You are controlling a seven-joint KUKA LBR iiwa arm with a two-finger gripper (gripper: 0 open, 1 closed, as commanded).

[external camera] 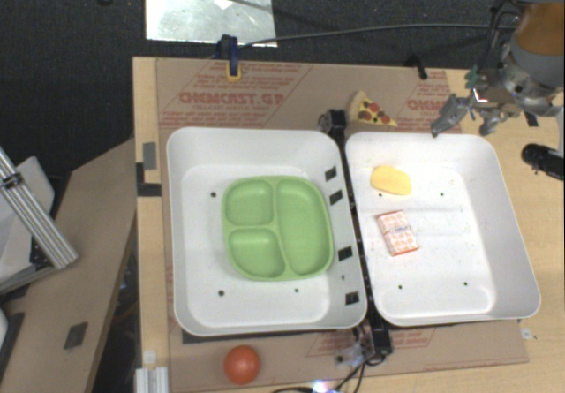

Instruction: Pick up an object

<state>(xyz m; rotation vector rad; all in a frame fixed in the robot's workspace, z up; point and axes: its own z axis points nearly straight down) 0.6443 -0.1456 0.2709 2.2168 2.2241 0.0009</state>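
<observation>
In the right bin (494,206) lie a yellow rounded piece (390,179) near the back left and a small pink-and-white box (397,232) in the middle left. My gripper (466,117) hangs above the bin's back right corner, its two fingers spread apart with nothing between them. It is well right of and behind both objects. The left bin (190,206) holds a green divided tray (276,227).
A pizza-slice toy (372,109) lies on the board behind the bins. A red-orange ball (241,364) sits at the board's front edge, outside the bins. A blue-and-yellow clamp (229,56) stands at the board's back edge. A metal rail (31,215) is at the left.
</observation>
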